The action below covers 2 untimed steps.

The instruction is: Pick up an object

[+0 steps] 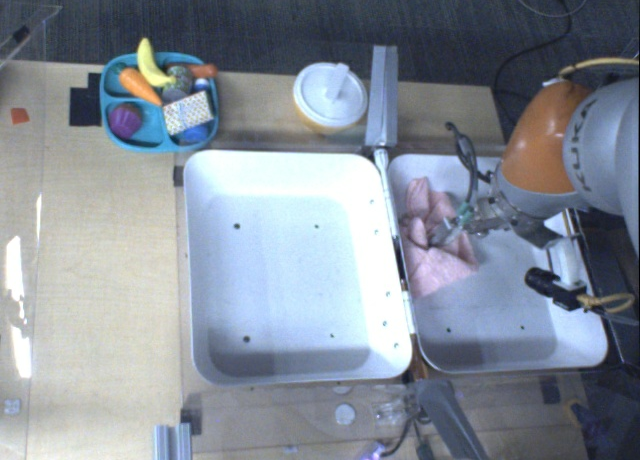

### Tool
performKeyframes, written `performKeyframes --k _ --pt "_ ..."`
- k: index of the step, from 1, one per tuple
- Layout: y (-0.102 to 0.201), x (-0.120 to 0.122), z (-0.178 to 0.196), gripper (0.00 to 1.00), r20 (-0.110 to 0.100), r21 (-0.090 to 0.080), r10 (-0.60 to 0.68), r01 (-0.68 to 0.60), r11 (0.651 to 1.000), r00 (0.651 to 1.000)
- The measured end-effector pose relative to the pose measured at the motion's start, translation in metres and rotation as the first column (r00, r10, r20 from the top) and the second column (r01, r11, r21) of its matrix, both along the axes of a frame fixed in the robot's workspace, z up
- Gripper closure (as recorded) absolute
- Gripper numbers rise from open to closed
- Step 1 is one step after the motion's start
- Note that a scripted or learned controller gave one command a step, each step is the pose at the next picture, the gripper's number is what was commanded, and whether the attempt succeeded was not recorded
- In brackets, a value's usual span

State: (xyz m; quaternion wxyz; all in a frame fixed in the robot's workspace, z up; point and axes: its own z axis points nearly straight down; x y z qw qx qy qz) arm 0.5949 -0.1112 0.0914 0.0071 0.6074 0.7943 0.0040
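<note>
Where your grey arm with its orange band [545, 148] reaches in from the right, the claw [458, 229] sits low over the right-hand shallow white bin [520, 333]. It is pressed against a crumpled pale pink cloth [432, 238] that lies in the upper left part of that bin, close to the wall it shares with its neighbour. You cannot tell whether the claw is open or closed, since its tips blur into the folds of the fabric.

The left-hand shallow white bin [290, 268] sits just beside the first on the pale wooden worktop [90, 288]. Behind it, near the far edge of the worktop, you have a round white lidded cup with a yellow rim [330, 96]. Further left stands a blue divided plastic tray [158, 101] holding toy food, including a yellow banana [151, 64] and an orange carrot [139, 85].
</note>
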Motion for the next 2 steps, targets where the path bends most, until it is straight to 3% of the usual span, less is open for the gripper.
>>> performKeyframes --k 1,2 --pt "0.002 0.003 0.013 1.00 0.008 0.001 0.002 -0.002 1.000 1.000" --pt "0.043 -0.026 0.095 1.00 -0.007 0.002 -0.066 0.066 0.998 0.998"
